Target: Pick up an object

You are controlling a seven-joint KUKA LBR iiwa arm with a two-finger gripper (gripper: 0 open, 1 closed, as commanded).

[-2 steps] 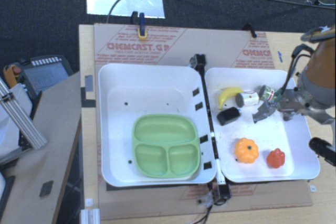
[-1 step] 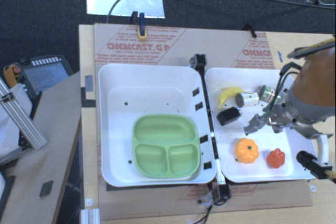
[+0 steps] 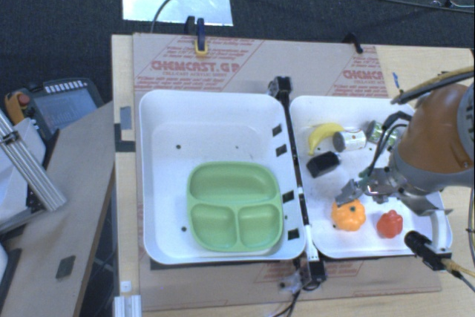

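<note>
While the gripper is hovering just above the orange toy in the right bin, nothing is lifting yet (finger spread: cannot tell). Toy is sitting on the bin floor beside a red one; grasp and lift remaining.

Pale green three-compartment plastic tray in the left white bin; beside it, a yellow banana, black block, orange pumpkin-shaped toy, red pepper-shaped toy.
</note>
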